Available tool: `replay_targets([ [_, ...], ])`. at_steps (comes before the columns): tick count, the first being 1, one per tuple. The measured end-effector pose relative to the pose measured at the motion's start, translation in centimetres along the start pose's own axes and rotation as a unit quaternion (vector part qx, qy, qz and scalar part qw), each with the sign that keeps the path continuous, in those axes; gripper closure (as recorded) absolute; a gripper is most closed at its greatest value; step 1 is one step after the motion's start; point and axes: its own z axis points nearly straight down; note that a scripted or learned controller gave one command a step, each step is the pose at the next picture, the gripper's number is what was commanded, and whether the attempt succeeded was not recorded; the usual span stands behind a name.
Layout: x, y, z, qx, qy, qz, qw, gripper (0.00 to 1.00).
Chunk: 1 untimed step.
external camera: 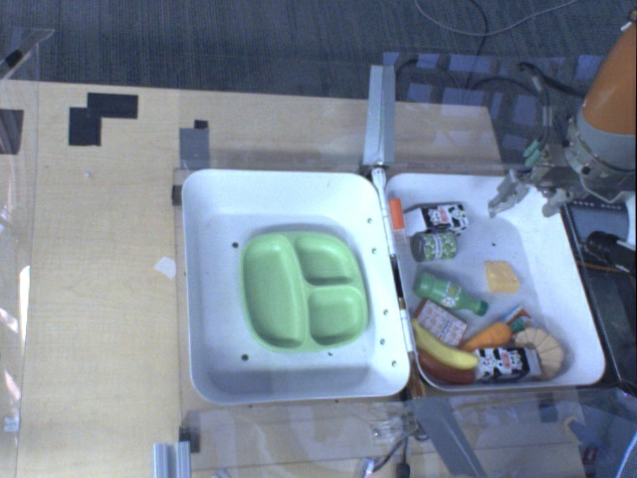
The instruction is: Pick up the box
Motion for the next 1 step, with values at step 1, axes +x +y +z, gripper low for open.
replay_targets([
  [1,-5.51,2.89,-19.5,-0.002,-0.001,0.059,0.9982,0.0],
])
